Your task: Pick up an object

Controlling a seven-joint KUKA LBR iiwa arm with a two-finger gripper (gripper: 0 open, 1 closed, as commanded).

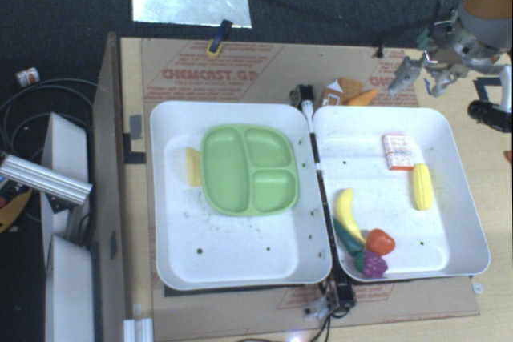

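Observation:
My gripper [419, 82] hangs above the bench beyond the far right corner of the right bin [457, 172], open, with nothing between its fingers. In that bin lie a pink and white box [398, 150], a yellow corn cob [422, 186], a banana [345, 209], a red tomato [381, 241], purple grapes [373, 263] and a dark green piece [349, 235]. The box is the nearest of them to the gripper, a little below and to its left.
The left bin [172, 236] holds a green divided plate [248, 170] with a yellow piece [192, 166] at its left. An orange item [361, 97] lies on the cardboard behind the bins. A ridge [318, 172] separates the two bins.

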